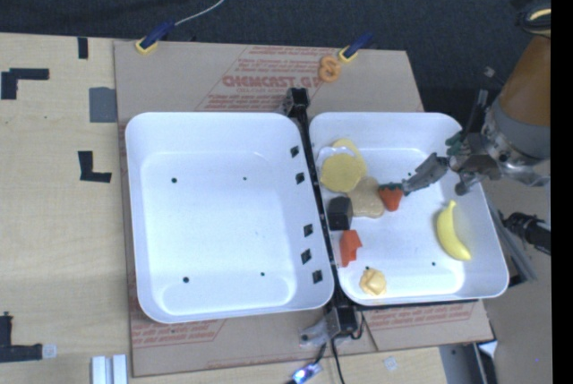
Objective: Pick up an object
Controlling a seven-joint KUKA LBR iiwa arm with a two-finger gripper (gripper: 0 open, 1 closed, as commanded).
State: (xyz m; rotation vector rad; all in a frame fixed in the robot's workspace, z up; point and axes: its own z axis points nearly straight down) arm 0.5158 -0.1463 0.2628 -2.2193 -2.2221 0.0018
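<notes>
Bench: you see a light wooden top (54, 194) with black marks.
Board: a brown cardboard sheet (260, 78) lies flat on the bench.
Bins: the left bin (143, 140) and right bin (483, 279) sit side by side, touching, on the board.

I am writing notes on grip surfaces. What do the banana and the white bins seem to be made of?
The banana looks like a smooth, slightly glossy plastic toy: uniform bright yellow with no spots, though soft rubber is possible. The right bin and left bin look like thin moulded plastic with a matt white finish, judging by their rounded corners and raised rims. The picture is too coarse to be sure.
</notes>
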